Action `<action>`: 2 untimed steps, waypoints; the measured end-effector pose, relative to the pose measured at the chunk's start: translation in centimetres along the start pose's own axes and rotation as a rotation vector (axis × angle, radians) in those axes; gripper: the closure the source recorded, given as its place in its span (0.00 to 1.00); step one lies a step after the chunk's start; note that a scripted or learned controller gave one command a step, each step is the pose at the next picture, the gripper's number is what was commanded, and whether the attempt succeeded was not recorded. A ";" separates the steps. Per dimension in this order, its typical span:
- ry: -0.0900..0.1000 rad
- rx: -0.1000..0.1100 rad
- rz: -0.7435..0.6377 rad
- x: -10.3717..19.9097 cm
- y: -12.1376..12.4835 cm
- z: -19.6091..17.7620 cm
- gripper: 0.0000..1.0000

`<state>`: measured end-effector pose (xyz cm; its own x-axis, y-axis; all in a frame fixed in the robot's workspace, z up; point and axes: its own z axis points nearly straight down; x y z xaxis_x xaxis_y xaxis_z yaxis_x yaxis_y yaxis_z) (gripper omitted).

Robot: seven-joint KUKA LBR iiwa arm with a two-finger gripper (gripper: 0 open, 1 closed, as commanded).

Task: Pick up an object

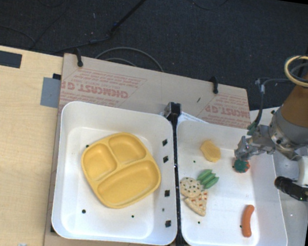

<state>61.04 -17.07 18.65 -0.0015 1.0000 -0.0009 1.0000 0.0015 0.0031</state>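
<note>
Two white bins sit side by side on my bench, and I count them first: the left bin (pixel 76 136) holds one yellow plate (pixel 121 169) with three parts in it, and the right bin (pixel 266 236) holds the small toys. In the right bin I count one yellow lump (pixel 211 152) near the far edge, one green bean toy (pixel 208 178) in the middle, one spotty cookie (pixel 189 186) touching one pizza slice (pixel 199 202) close to the wall between the bins, one sausage (pixel 248 220) near the right edge toward the front corner, and one little green and red toy (pixel 242 165) near the right part of the far edge. My gripper (pixel 244 155) is low over that little toy, right at it. I cannot tell if I am pinching it or just touching its top, because my own wrist hides that part. I think I am at the grabbing step, not the lifting step, since the toy looks like it sits on the bin floor. Next I need a good squeeze around the toy and then a slow, straight lift. If the squeeze is off to one side, the toy could pop out and roll toward the right wall.
</note>
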 end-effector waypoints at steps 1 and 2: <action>0.001 0.004 0.000 -0.1 0.0 -1.6 1.00; 0.004 0.008 -0.003 5.1 -1.1 -1.1 1.00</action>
<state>59.95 -11.94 19.73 -0.0043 1.0000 0.0028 1.0000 0.0043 -0.0049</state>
